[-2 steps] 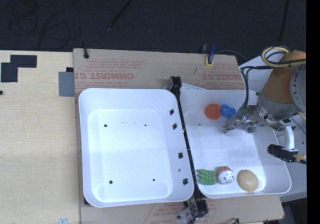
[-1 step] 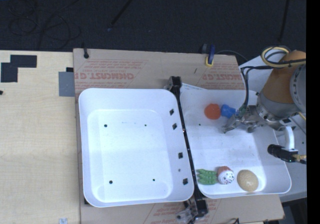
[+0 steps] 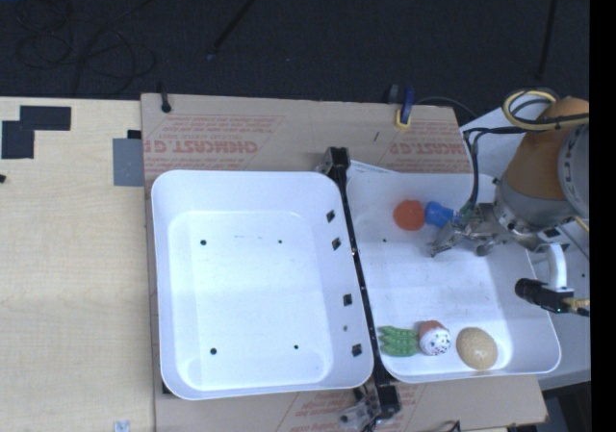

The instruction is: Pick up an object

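The right bin point(image 3: 520, 324) holds several small objects. An orange ball point(image 3: 408, 215) and a blue piece point(image 3: 439, 214) lie near its far side. Along its near edge sit a green leafy toy point(image 3: 396, 341), a white ball with red marks point(image 3: 434, 338) and a tan egg-shaped object point(image 3: 476, 347). My gripper point(image 3: 447, 241) reaches in from the right and hangs low over the bin floor, just right of and below the blue piece. Nothing shows in its grasp.
The left bin point(image 3: 192, 199) lies beside the right one, with a black clip strip point(image 3: 345, 228) along the shared wall. Both rest on a cardboard sheet point(image 3: 250, 132). Cables and the grey-orange arm point(image 3: 544, 170) crowd the right side.
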Controlling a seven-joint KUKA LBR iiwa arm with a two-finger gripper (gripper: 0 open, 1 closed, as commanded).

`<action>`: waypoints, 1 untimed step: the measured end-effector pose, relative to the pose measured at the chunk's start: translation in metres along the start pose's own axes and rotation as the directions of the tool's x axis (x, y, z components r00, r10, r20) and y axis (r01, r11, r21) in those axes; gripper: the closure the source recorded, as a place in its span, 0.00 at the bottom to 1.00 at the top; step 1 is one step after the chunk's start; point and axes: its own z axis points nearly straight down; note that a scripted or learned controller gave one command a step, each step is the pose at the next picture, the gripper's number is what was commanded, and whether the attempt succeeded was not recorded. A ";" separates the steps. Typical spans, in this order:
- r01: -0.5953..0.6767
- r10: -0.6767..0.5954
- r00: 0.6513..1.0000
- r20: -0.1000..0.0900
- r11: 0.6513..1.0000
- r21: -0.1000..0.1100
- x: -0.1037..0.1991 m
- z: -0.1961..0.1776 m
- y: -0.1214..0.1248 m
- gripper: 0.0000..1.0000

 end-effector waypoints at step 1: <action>0.000 0.000 1.000 0.000 1.000 0.000 0.000 0.000 0.000 0.00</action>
